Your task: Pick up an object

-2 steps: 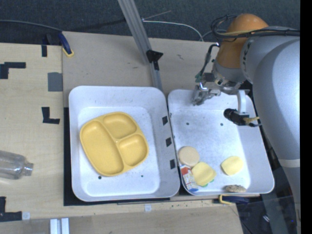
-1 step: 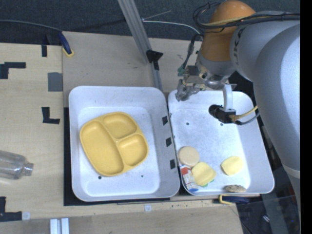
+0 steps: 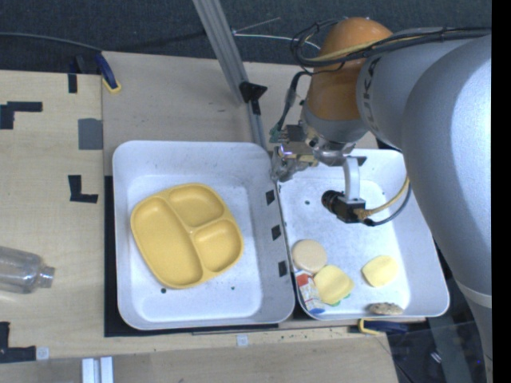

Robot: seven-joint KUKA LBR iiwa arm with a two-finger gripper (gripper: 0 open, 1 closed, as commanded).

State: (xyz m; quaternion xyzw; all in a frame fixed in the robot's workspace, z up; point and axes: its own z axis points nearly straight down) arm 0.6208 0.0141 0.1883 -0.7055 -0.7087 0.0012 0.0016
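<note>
My gripper (image 3: 282, 164) hangs low over the far left corner of the right bin (image 3: 415, 214), close to the wall between the two bins. I see nothing held in it. Along the right bin's near side lie a round beige disc (image 3: 309, 255), a yellow block (image 3: 333, 284), a second yellow block (image 3: 381, 270), a small red, white and blue packet (image 3: 307, 294) and a brown crumbly piece (image 3: 386, 308). The left bin (image 3: 128, 166) holds a yellow divided plate (image 3: 186, 234).
The grey arm with its orange band (image 3: 347, 62) covers the right bin's far right part, and a black fitting with cables (image 3: 343, 206) hangs over its middle. A metal pole (image 3: 223, 46) rises behind the bins. A clear plastic bottle (image 3: 20, 270) lies on the bench at far left.
</note>
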